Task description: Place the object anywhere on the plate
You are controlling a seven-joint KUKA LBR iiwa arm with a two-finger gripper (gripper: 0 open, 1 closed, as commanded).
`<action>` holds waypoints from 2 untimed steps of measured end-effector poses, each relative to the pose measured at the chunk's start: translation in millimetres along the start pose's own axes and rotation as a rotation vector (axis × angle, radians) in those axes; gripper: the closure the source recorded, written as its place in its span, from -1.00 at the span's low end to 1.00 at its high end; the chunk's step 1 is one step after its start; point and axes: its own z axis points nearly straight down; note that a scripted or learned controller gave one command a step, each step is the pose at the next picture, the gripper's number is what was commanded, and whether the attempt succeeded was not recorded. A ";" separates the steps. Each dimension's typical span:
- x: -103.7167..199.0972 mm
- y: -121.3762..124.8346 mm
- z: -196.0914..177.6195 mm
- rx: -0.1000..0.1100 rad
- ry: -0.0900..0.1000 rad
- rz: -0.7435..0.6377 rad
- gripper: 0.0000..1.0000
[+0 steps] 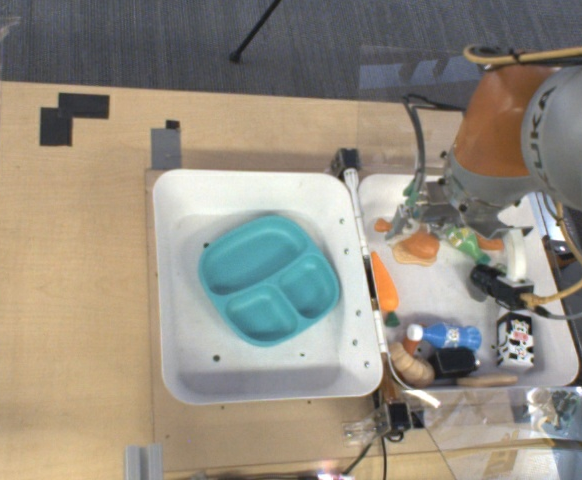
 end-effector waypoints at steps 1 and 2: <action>96.4 -29.4 -6.1 0.002 0.006 -0.021 1.00; 193.2 8.8 -34.7 -0.003 0.004 -0.183 1.00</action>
